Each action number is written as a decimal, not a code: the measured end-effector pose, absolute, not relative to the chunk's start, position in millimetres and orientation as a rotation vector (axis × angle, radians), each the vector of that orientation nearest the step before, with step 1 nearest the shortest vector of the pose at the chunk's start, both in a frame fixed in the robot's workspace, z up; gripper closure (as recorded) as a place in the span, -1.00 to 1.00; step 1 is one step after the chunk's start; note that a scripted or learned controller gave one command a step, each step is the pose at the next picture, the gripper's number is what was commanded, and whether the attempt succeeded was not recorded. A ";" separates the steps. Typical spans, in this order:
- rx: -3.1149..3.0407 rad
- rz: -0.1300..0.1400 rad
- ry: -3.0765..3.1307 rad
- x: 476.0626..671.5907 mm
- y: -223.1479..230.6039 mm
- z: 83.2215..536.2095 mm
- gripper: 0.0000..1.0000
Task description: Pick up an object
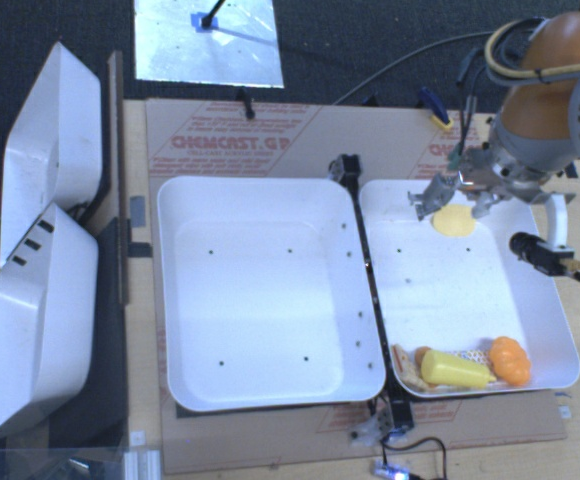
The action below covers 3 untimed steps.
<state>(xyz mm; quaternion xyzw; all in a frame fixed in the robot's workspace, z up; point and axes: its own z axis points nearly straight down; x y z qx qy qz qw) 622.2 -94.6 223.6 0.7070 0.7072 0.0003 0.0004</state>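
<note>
Crowded into the near corner of the right bin (pixel 545 298) lie a yellow oblong piece (pixel 455 369), a round orange one (pixel 510 359) and partly hidden scraps I can't identify. Cardboard (pixel 230 140) reads "CHEMCAST GP". My gripper (pixel 457 200) hangs spread, unloaded, over a flat pale-yellow disc (pixel 455 222).

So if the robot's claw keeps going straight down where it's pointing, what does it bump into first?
Most likely the flat pale yellow thing lying in the right bin. The gripper hangs just over it, fingers spread to either side. How high it hangs is hard to judge from this slanted view.
</note>
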 end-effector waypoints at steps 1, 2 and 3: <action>2.231 -0.007 2.216 598.5 -182.9 153.3 -1.00; 2.224 -0.002 2.223 626.8 -199.3 106.2 -1.00; 2.221 0.000 2.223 643.0 -206.3 83.3 -1.00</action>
